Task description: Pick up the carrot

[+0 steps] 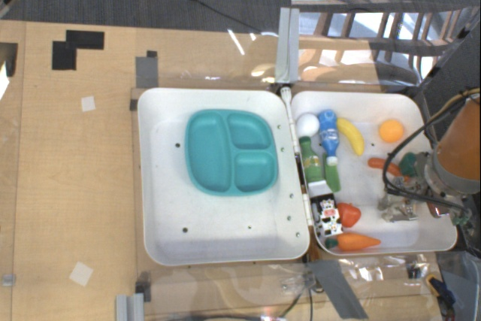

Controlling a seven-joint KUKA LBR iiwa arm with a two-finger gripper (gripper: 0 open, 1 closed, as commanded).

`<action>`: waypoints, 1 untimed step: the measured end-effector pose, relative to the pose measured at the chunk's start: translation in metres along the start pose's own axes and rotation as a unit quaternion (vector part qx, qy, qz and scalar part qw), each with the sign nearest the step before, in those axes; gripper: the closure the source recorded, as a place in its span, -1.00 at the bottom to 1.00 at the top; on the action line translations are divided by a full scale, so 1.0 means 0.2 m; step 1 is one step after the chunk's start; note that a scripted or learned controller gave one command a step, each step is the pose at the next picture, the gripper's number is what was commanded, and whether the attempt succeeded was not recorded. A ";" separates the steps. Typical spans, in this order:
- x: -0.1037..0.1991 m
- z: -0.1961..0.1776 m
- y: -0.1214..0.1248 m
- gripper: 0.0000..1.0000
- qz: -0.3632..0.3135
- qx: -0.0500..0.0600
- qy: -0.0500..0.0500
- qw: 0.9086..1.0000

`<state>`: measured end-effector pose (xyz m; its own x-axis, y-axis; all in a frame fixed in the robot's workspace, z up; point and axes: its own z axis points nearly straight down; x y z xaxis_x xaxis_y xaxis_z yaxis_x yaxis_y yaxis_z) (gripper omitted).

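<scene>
Orange, tapered carrot (358,241) lies at the near edge of the right bin (421,240).

My metal gripper (399,208) hovers low over the bin floor, apart from the carrot and right of it; whether it is clenched or released, I cannot tell. Nearby sit a curved yellow banana (350,136) and a round orange (391,131); the left bin (161,184) holds a smooth teal divided plate (230,151).
</scene>
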<state>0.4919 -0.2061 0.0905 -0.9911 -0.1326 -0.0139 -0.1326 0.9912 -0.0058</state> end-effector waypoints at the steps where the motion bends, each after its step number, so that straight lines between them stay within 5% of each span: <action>1: 0.00 0.00 0.00 -1.00 0.000 0.001 -0.002 1.000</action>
<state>0.4928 -0.2062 0.0902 -0.9910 -0.1328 -0.0184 -0.1327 0.9911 -0.0077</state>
